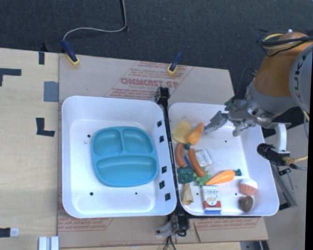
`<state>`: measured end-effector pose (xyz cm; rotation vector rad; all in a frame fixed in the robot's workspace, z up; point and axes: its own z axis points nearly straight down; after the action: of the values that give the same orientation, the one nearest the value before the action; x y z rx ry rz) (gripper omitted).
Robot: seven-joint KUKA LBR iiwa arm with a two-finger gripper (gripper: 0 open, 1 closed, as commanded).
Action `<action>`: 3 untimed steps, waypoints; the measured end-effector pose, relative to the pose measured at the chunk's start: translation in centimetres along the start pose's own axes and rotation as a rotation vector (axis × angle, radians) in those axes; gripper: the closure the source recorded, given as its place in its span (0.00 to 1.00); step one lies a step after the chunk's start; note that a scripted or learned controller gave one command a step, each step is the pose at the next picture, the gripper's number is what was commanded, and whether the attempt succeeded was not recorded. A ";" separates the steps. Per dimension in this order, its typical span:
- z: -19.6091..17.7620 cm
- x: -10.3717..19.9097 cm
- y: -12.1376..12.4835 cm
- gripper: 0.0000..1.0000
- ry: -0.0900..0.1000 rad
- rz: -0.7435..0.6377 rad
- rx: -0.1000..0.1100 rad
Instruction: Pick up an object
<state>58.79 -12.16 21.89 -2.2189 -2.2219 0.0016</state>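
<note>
Spanning the bench, two white bins are seen: the left bin [72, 159] is occupied by a blue divided plate [125, 156], the right bin [263, 176] by toy food. Over the right bin's upper part, the gripper [227, 125] is spread wide, nothing held. An orange carrot [220, 177] is found mid-bin.

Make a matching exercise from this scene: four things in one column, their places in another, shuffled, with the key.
Things:
1. blue divided plate
2. small carton
3. end effector
4. yellow clamp

Places:
A. front edge of the right bin
B. cardboard's far edge
C. left bin
D. above the right bin's far part

Pairs: 1-C, 2-A, 3-D, 4-B
</note>
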 end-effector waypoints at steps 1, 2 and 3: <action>7.8 2.4 4.0 0.00 0.000 0.000 0.003; 13.3 0.9 7.2 0.00 -0.002 0.000 -0.004; 13.3 1.6 8.1 0.00 -0.001 0.000 -0.004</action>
<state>66.89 -10.50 8.55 -2.2211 -2.2246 -0.0008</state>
